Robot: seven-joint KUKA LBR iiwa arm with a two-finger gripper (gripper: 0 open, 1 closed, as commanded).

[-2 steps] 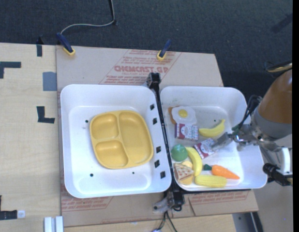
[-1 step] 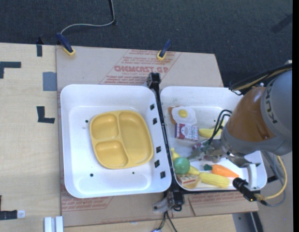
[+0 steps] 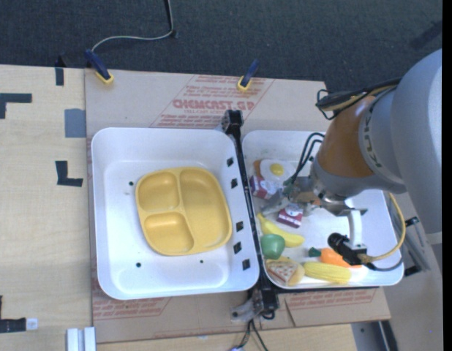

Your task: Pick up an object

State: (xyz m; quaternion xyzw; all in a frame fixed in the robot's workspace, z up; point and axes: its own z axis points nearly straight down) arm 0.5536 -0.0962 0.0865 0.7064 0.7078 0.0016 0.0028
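Observation:
My gripper (image 3: 298, 193) is low in the right bin (image 3: 383, 229), under the arm's orange band, above a heap of toy food. Directly beside it lie a red and white packet (image 3: 289, 217) and a fried egg toy (image 3: 273, 171). Nearer the front sit a yellow banana-like piece (image 3: 281, 230), a green pepper (image 3: 272, 245), a toast slice (image 3: 282, 271), a corn cob (image 3: 327, 272) and an orange carrot (image 3: 333, 257). I see nothing clearly between the gripper's tips.
The left bin (image 3: 116, 196) holds a yellow divided plate (image 3: 183, 210). A black divider clip line (image 3: 239, 189) runs between the bins. Cables (image 3: 390, 247) hang from the wrist over the right bin's front right part.

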